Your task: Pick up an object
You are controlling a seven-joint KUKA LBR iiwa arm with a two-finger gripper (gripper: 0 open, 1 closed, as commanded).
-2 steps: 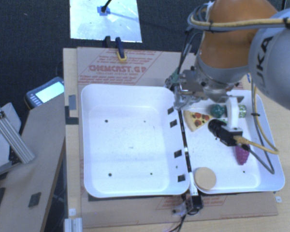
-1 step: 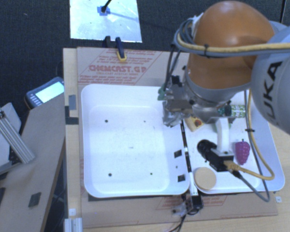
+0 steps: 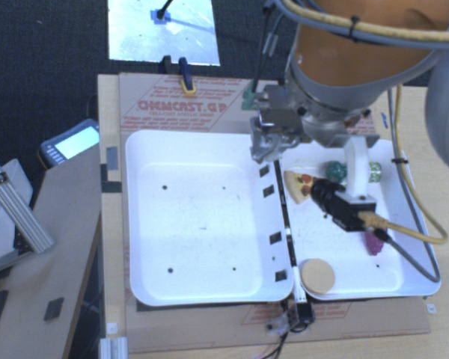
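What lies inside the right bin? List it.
In the right bin: a pizza-slice toy, a teal ball, a tan disc and a magenta piece. The arm covers the bin's far corner.

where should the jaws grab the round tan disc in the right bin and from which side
Grip the round tan disc across its rim, coming straight down from above. It lies flat near the front-left corner of the right white bin, so its edges are the only opposing faces. The bin's left wall sits close beside it, so probably set the jaws front to back rather than left to right.
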